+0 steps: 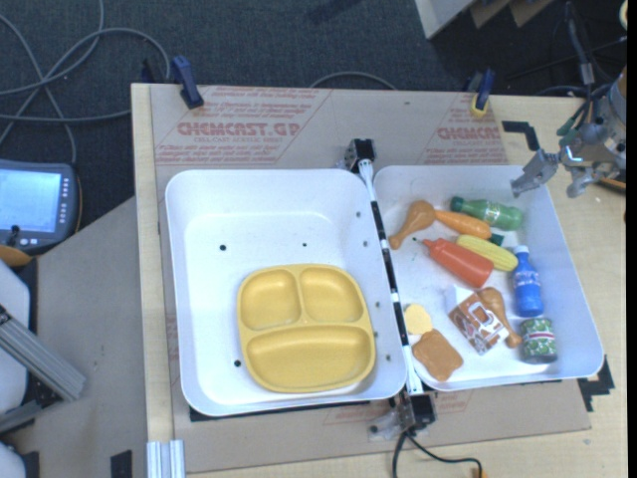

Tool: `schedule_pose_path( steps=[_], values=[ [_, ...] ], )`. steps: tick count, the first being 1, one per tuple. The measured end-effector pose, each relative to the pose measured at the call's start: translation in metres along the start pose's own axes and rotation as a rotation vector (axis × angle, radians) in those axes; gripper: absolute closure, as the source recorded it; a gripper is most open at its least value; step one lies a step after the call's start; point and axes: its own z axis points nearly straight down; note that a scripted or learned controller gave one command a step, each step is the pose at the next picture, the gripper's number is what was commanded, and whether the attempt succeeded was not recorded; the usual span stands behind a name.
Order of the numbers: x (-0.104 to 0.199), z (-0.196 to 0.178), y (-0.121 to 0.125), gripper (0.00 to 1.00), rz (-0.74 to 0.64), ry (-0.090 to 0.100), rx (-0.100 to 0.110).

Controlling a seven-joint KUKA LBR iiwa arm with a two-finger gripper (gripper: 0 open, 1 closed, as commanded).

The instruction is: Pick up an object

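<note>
The right bin point(567, 267) holds several toy foods: a brown drumstick point(411, 223), a green bottle point(488, 211), a carrot point(463, 225), a red bottle point(459, 261), a corn cob point(490, 254), a blue bottle point(527, 287), a brown snack packet point(480, 323), a green can point(538, 340), a yellow chip point(418, 319) and a brown toast slice point(438, 355). My gripper point(553, 179) hangs over that bin's far right corner, above and to the right of the green bottle. Its fingers are spread open and hold nothing.
The left bin point(199, 217) bears a yellow divided plate point(304, 327). A black clip point(361, 152) joins the bins at the back. Blue clamps point(185, 81) hold the cardboard sheet. A screen point(35, 202) stands off the bench at the left.
</note>
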Motion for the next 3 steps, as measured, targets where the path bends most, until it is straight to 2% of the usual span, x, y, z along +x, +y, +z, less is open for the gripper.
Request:
schedule_pose_path(
  steps=[1, 2, 3],
  values=[
    [0.09, 0.149, 0.048, 0.0, -0.01, 0.006, 0.005],
    [0.086, 0.149, -0.019, 0.0, 0.001, 0.002, 0.003],
    [0.028, 0.149, -0.089, 0.0, 0.0, 0.015, 0.006]
  ],
)
